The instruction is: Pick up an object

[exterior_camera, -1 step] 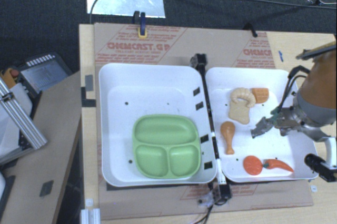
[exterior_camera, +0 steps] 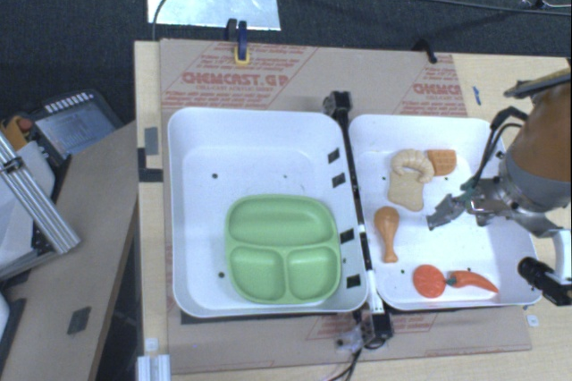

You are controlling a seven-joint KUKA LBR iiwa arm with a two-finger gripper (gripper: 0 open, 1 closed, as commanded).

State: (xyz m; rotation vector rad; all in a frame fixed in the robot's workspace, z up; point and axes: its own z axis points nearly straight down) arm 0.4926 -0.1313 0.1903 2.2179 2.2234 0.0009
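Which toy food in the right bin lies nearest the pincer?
The beige bread slice, just left of the pincer; the drumstick, tomato and carrot lie farther.

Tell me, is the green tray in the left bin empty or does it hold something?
Empty. The green tray lies flat in the left bin, and its three compartments show bare green, with no food in them.

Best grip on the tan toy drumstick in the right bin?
Take the tan toy drumstick across its narrow shank, just below the bulbous top, coming straight down. It lies flat, lengthwise toward the camera, with clear floor on both sides, so fingers close left-right.
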